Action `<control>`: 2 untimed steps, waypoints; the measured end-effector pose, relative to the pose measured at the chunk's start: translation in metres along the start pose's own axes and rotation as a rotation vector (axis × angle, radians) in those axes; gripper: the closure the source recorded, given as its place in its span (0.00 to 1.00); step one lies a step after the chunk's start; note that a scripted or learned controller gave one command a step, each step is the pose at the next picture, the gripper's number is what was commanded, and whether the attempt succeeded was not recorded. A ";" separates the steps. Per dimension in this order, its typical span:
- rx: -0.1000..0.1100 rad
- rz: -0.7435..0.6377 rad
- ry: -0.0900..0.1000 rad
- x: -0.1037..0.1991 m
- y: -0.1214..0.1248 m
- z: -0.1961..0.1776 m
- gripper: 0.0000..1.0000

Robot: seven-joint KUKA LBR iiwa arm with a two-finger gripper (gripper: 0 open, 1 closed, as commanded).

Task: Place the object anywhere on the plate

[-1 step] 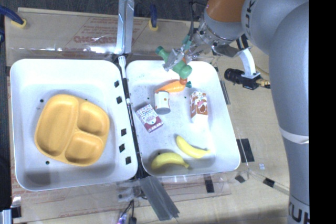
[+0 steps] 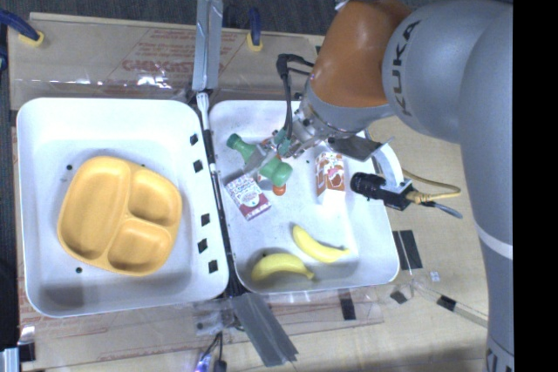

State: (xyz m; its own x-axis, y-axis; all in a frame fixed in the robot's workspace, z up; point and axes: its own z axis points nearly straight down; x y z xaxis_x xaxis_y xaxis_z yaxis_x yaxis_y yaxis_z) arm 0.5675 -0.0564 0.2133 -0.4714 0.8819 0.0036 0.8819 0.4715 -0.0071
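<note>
A yellow plate [image 2: 118, 213] with three compartments lies in the left bin [image 2: 35, 122]. The right bin [image 2: 377, 253] holds several small objects. My gripper [image 2: 286, 142] hangs low over the upper middle of the right bin, right at a green bottle-shaped toy [image 2: 247, 147] and a green and orange piece [image 2: 277, 173]. The wrist hides how the gripper meets them. The plate is far to the gripper's left, across the wall between the bins.
Also in the right bin are a red and white packet [image 2: 248, 194], a white and red carton [image 2: 330, 174] and two bananas [image 2: 318, 246] [image 2: 279, 266] near the front. A metal divider [image 2: 207, 48] runs between the bins. A black cable plug [image 2: 377, 186] sticks out beside the wrist.
</note>
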 end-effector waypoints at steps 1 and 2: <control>0.000 -0.175 -0.001 0.076 0.022 0.025 1.00; -0.001 -0.174 -0.001 0.075 0.022 0.025 0.00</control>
